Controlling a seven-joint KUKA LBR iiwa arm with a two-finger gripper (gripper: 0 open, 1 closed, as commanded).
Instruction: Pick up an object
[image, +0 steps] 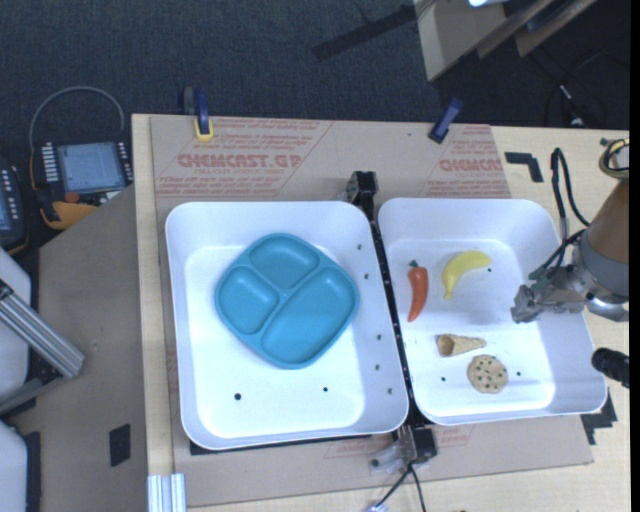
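Gripper (528, 303) over right bin (530, 392), right side; jaw state impossible to tell. Nearest: banana (463, 269), up-left, long axis slanting; cookie (487, 374) and cone (459, 344) down-left. Chili pepper (417, 288) farthest left.

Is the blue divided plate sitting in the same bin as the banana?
No, the blue plate lies in the left bin; the banana is in the right bin.

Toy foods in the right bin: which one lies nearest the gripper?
The banana. It lies just left of the gripper, closer than the red pepper by the bin's left wall, the cone or the cookie.
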